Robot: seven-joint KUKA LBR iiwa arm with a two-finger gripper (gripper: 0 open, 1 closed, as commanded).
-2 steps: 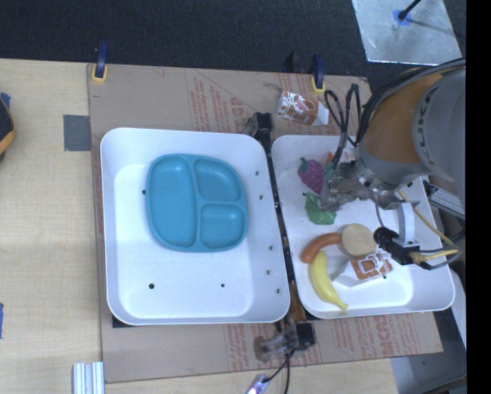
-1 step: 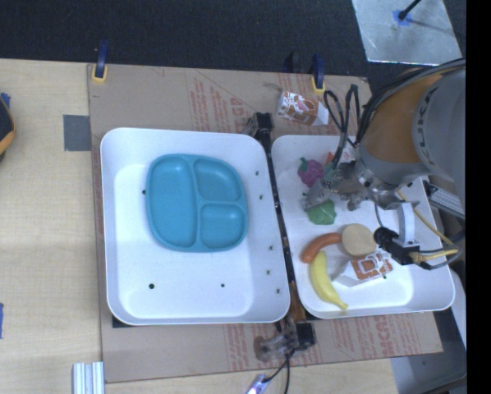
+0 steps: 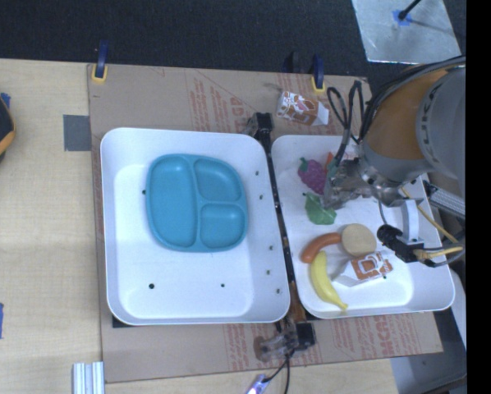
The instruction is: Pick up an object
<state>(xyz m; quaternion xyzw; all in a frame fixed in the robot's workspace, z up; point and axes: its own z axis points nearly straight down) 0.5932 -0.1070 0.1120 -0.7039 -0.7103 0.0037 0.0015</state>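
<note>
On the bench, two shallow white bins sit side by side on brown cardboard. Left white bin (image 3: pixel 126 294) holds a blue plastic divided plate with three compartments (image 3: pixel 197 202), lying flat toward the bin's upper middle. Right white bin (image 3: pixel 430 298) holds the small objects. Grey arm with orange band (image 3: pixel 414 125) reaches in from the right, over the right bin's upper half. Gripper (image 3: pixel 341 185) sits low near the bin's upper left; whether it is spread or closed cannot be told, tips lost in dark clutter. Yellow plastic banana (image 3: pixel 324 283) lies at lower left of the right bin, with an orange sausage-shaped toy (image 3: pixel 320 245) just above it. Tan round bun-like object (image 3: pixel 359 239) touches the sausage's right end. Green crumpled item (image 3: pixel 319 213) lies just below the gripper; purple grape-like piece (image 3: pixel 313 173) just left of it. Small orange-and-white packet (image 3: pixel 371 267) lies right of the banana.
</note>
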